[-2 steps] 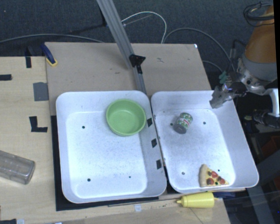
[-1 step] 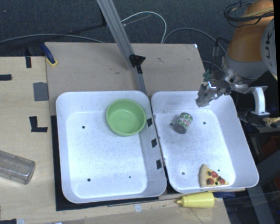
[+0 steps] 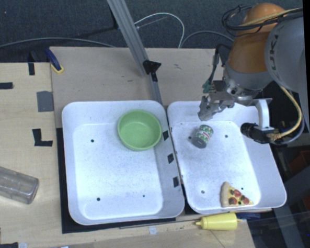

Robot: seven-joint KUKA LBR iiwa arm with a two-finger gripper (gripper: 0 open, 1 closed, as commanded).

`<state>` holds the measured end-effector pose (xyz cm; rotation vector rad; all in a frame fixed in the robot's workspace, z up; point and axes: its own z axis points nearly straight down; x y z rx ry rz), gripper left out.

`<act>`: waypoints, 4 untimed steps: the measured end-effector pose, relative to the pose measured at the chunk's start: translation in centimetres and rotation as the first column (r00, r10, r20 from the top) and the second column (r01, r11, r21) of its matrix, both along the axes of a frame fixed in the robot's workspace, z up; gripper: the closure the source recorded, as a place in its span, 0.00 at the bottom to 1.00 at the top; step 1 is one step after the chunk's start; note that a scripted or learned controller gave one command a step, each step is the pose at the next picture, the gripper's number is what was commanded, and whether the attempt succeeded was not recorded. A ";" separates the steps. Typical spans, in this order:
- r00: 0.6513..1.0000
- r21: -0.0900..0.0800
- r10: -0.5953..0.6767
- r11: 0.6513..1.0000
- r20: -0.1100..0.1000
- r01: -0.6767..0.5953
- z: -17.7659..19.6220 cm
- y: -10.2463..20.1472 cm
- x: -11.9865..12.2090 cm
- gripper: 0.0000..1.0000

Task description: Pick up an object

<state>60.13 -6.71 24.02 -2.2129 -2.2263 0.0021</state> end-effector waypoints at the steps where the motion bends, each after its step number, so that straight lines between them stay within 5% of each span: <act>1: 1.000 0.001 0.001 1.000 0.002 -0.001 0.7 5.4 0.6 1.00; 3: 1.000 0.000 0.001 1.000 0.001 -0.001 0.8 16.1 1.6 1.00; 4: 1.000 -0.002 -0.003 1.000 0.001 0.003 0.8 15.7 1.6 0.00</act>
